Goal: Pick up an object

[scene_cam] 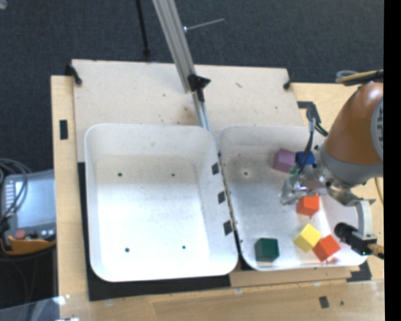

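The gripper [295, 191] hovers low in the right bin [250, 154], an orange cube [308, 205] at its four o'clock; its state cannot be told; nothing looks lifted yet.

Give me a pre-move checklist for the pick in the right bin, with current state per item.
1. Targets present in the right bin: ok. Purple block, orange block, yellow block, second orange block, green block.
2. Gripper over the right bin: ok, between the purple block and the nearer orange block.
3. Gripper holding a block: cannot tell.
4. Nearest candidate free to grasp: ok, the orange block beside the gripper stands apart from the others.
5. Yellow block and second orange block separated: not ok, they touch.
6. Green block clearance: not ok, close to the front wall.
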`<action>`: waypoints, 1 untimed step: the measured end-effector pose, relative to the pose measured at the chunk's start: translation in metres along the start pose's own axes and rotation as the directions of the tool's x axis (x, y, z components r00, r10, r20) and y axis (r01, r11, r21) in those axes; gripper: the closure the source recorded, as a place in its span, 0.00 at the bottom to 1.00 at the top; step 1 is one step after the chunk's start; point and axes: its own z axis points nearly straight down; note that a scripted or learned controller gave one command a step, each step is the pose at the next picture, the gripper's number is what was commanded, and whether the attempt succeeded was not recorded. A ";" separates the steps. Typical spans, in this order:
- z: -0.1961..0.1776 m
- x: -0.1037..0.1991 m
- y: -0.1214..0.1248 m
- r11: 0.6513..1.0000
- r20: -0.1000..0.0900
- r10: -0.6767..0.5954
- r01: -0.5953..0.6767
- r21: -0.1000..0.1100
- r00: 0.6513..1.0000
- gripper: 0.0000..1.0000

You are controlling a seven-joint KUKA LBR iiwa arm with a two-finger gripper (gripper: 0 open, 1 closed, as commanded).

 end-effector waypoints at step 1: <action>-0.054 -0.001 0.003 1.000 0.001 -0.001 0.001 -0.002 1.000 1.00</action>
